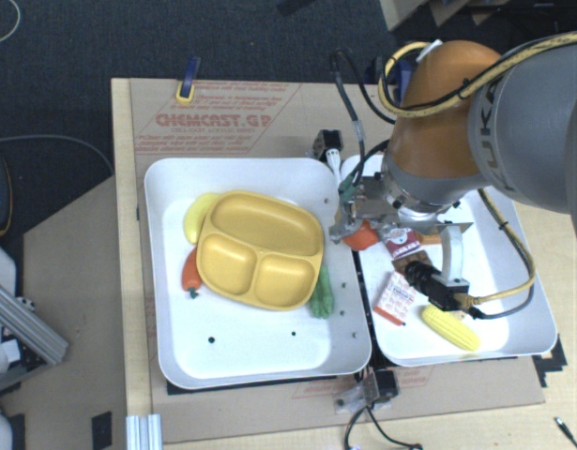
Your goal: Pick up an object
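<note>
**Grip on the small orange-red piece by the bin wall**

Target for us is the small orange-red toy-like piece [364,240], which lies just beneath the two-finger gripper [352,216], at the near wall of the shallow white right-hand bin [513,340]. We cannot tell whether the gripper is spread or pressed together, nor whether it has the piece, since the wrist hides the contact from above.

We judge the piece to be light and probably hollow plastic or soft rubber. It should be smooth enough to slide out of a shallow pinch, but it is not fragile. Only part of it shows, so its long axis is unclear. We would take it across its narrowest width, low down, and keep clear of the bin wall beside it.

Just behind the gripper, toward the arm, lies a dark red flat packet [403,244]. Farther back and lower in the view are a red-and-white paper packet [395,300] and a yellow toy corn cob [450,328]. The packets are thin and flat, so we think them harder to pinch.

Beyond the gripper, away from the arm, the white left-hand bin [166,251] holds a yellow divided plastic plate [260,249]. A green leafy toy [322,295] sits at the plate edge nearest the gripper. An orange toy carrot [190,272] and a pale yellow rounded piece [198,212] lie at the plate's far side.
</note>
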Motion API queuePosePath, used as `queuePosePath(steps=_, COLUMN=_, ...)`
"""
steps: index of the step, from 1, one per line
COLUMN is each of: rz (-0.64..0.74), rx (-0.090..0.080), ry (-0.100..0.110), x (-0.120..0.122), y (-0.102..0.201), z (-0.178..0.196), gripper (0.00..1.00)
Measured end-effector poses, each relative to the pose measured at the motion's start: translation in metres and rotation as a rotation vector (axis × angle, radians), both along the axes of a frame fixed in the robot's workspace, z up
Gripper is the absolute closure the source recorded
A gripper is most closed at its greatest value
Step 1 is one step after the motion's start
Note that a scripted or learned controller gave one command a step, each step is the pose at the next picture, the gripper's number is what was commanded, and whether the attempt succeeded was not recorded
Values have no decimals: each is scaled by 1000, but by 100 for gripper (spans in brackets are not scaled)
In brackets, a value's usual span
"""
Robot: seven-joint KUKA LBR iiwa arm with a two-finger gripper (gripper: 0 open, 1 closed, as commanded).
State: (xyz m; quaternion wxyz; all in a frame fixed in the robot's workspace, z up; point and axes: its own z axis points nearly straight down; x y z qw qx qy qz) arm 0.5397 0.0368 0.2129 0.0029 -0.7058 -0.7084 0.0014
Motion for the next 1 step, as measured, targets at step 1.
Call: queuePosePath(steps=1, rz=-2, rx=-1, ry=-7, x=0, y=13, z=6, gripper=100)
